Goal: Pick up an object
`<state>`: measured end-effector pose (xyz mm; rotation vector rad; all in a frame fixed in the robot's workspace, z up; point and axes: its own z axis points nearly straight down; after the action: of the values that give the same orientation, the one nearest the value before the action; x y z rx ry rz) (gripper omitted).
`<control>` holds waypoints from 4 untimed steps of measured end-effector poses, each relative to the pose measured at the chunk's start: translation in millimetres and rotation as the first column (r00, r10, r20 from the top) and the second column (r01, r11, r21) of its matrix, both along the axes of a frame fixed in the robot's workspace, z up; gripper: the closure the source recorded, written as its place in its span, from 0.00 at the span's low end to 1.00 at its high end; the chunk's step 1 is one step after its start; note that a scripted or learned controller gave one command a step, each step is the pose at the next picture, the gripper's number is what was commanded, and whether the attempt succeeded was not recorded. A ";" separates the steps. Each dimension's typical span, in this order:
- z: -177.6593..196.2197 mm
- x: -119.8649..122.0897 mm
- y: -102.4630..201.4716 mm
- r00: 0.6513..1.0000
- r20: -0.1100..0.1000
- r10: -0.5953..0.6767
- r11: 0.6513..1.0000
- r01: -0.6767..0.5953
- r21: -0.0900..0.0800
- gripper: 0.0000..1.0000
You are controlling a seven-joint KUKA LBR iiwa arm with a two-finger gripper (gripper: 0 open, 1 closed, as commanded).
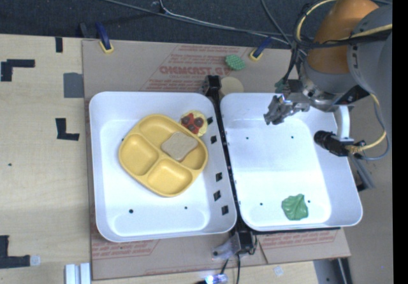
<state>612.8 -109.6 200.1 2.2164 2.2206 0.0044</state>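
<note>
Hovering over right white bin (331,209) far edge: dark two-finger tool (278,113), opening indiscernible. Crumpled green leaf-shaped piece (295,207) lies at near end, roundish, no clear long axis.

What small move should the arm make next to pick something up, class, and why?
Probably travel toward the near corner of the right bin and lower over the green leaf-shaped piece. The gripper hangs near the bin's far edge, nothing visibly between its fingers.

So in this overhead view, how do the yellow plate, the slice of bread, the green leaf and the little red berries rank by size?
Largest to smallest:
1. yellow plate
2. slice of bread
3. green leaf, which looks close to the bread, so that order is unsure
4. red berries
</note>
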 end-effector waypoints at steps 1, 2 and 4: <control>11.5 0.3 0.7 1.000 -0.005 0.000 1.000 0.000 0.001 1.00; 20.9 -16.5 56.3 1.000 -0.007 0.004 1.000 -0.004 0.003 1.00; 28.3 -50.5 146.6 1.000 -0.008 0.003 1.000 -0.003 0.002 1.00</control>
<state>562.3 37.0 228.4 2.2177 2.2287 -0.0026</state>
